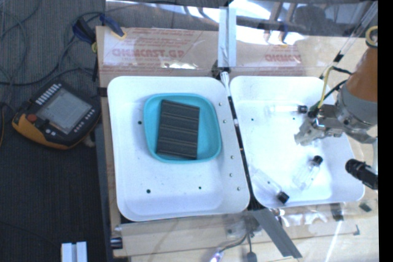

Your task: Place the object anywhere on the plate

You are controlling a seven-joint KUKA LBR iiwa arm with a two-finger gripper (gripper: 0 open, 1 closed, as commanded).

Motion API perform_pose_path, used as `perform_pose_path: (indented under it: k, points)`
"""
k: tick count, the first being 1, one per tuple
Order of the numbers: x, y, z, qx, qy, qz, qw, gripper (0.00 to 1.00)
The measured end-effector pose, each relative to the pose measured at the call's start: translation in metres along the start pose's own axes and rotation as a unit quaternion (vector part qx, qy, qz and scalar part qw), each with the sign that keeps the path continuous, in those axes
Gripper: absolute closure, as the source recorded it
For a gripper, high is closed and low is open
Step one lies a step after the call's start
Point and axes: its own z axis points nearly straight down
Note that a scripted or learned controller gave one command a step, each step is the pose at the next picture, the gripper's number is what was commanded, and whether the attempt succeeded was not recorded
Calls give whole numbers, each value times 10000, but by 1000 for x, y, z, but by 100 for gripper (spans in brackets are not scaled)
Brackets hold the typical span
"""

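Fingers (305, 135) sit low over the right bin (264, 95); you cannot tell whether they are parted or closed. Your dark ribbed object (178, 129) lies flat on the teal plate (150, 132) in the left bin (129, 181). Red lettering behind the bins is unreadable.

Clear vials (307, 172) in the right bin (258, 150); handheld pendant (56, 115) on the floor.

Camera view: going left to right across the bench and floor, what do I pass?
Teach pendant on the floor → left bin → teal plate with the dark ridged block on it → right bin → gripper.
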Motion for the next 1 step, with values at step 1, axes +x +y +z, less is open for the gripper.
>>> perform_pose_path:
  k: [1]
  points:
    - [0, 0, 0, 0, 1, 0, 10000, 0]
